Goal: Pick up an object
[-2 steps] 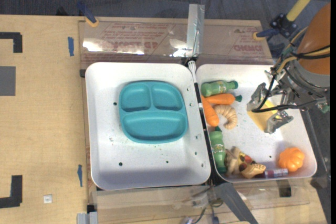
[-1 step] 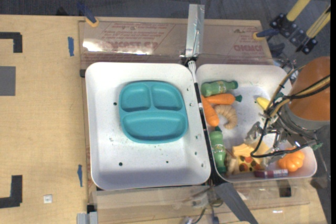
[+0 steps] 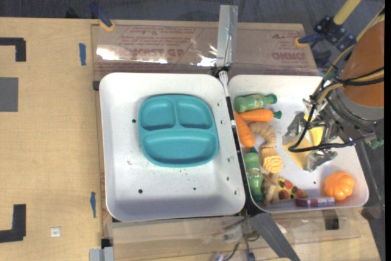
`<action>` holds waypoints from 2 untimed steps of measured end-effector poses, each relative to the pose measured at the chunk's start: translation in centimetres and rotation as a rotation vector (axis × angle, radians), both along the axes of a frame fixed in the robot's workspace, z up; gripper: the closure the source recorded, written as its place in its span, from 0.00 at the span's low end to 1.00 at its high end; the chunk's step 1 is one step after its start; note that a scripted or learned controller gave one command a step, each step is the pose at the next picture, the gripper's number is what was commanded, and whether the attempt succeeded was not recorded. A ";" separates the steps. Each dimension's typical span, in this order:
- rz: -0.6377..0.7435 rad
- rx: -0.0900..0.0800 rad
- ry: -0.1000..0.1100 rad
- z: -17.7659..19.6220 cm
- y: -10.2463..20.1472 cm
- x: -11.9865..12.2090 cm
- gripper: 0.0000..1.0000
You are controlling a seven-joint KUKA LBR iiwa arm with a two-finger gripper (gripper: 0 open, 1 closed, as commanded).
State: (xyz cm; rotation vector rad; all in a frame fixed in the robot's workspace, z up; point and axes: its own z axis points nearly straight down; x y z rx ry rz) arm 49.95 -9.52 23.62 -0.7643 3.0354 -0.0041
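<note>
Your wooden bench [image 3: 49,131] carries two shallow white bins; the left bin [image 3: 116,192] holds a teal divided plastic tray [image 3: 178,130]. Reaching in from your right, the grey arm hangs its gripper [image 3: 312,142] low in the right bin [image 3: 357,192], fingers spread astride a yellow toy wedge [image 3: 303,153] near an orange toy pumpkin [image 3: 338,185].

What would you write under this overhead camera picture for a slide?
Robot gripper down in the right bin among toy food, over a yellow piece; a teal tray sits in the left bin.
</note>
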 end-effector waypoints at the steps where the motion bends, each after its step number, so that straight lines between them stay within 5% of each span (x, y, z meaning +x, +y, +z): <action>1: 0.095 0.003 0.004 1.2 7.1 5.8 1.00; 2: 0.185 0.002 0.005 0.5 13.2 7.5 1.00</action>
